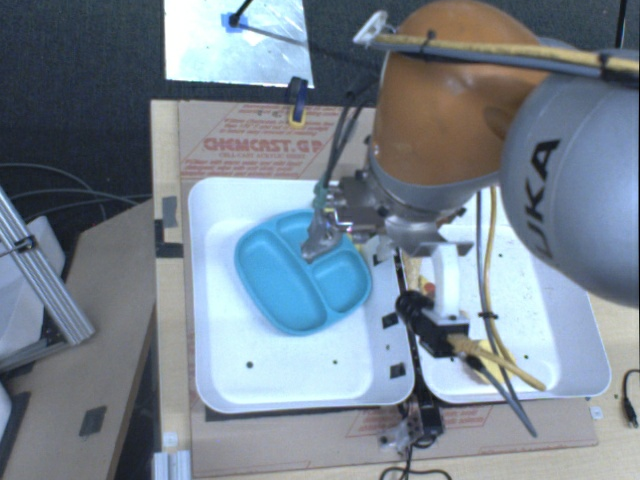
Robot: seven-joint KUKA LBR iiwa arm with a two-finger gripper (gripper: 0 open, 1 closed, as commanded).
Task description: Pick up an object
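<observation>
We see the gripper (322,240) low over the left bin (225,368), its tip at the upper edge of the blue divided plate (300,283). Fingers look near-closed right at the plate's rim/divider, but we can't tell from this angle whether they actually clamp it. The plate lies flat in the bin, spreading below & to the left of the tool. To the right of the tool sits the right bin (560,338). Above & right of it looms the grey arm w/ orange band (450,98), cables trailing down.
</observation>
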